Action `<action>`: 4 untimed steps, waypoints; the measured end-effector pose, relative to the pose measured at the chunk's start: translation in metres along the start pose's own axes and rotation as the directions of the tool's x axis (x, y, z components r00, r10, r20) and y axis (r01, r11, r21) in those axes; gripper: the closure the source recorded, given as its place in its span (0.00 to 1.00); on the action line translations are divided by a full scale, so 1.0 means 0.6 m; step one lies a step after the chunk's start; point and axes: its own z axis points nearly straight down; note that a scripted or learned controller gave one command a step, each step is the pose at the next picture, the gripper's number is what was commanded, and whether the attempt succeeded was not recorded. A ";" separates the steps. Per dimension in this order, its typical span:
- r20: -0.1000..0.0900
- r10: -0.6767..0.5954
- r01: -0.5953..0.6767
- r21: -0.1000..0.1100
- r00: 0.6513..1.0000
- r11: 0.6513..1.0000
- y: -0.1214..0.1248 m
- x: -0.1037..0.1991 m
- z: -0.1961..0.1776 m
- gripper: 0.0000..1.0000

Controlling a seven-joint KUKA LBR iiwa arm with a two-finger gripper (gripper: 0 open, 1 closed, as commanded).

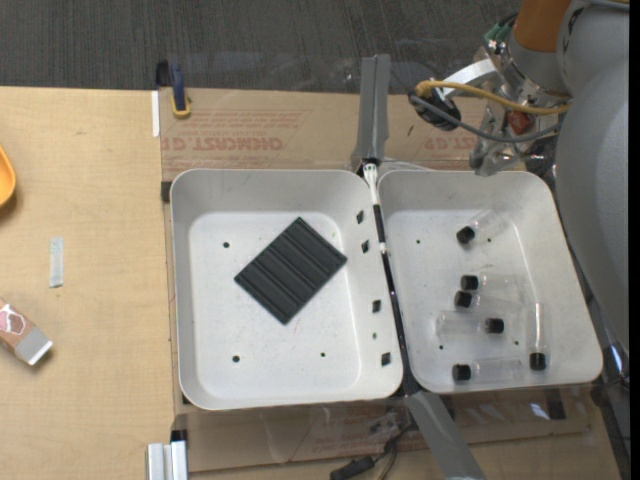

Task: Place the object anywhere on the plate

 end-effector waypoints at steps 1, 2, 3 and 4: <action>0.000 0.045 -0.045 -0.001 0.999 0.999 -0.168 -0.021 0.040 1.00; 0.002 -0.495 0.495 -0.002 0.869 0.869 -0.201 0.007 -0.192 1.00; 0.002 -0.234 0.234 -0.001 0.972 0.972 -0.180 -0.078 -0.228 1.00; 0.002 -0.302 0.302 -0.001 0.953 0.953 -0.153 -0.235 -0.233 1.00</action>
